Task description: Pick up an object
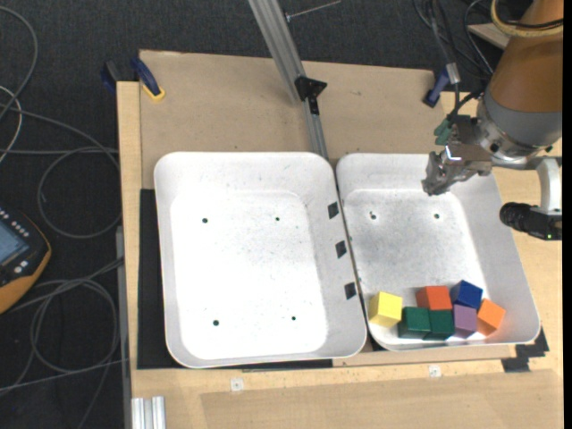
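Blocks [438, 312] well apart from gripper [435, 184]

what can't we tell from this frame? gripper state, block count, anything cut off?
- Gripper, camera view: small and dark over the right bin's far end; finger spacing unreadable, and whether it holds anything.
- Block cluster at the right bin's near edge: blocks overlap, so the count is uncertain; the green block may be one or two.
- Arm: cut off by the top and right edges.
- Device on the floor: cut by the left edge.
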Robot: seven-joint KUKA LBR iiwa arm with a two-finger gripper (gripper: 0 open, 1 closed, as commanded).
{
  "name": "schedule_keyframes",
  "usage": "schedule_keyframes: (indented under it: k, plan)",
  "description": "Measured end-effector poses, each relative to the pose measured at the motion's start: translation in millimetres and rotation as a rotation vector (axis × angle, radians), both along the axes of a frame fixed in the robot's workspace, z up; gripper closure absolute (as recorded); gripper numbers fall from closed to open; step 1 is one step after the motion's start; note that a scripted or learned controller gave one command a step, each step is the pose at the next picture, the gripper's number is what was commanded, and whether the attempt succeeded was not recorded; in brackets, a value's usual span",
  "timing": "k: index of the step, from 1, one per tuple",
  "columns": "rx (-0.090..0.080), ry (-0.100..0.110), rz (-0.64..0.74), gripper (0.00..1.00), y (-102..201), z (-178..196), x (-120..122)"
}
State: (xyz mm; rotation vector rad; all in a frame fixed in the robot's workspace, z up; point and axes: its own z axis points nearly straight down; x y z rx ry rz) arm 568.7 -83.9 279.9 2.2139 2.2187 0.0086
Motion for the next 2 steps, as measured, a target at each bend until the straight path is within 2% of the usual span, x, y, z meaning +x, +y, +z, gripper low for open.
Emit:
schedule_keyframes:
  k: [1,2]
  plan:
    - [0.004,0.011,0.004,1.00,52,-18,12]
    - [0.003,0.007,0.005,1.00,112,-26,30]
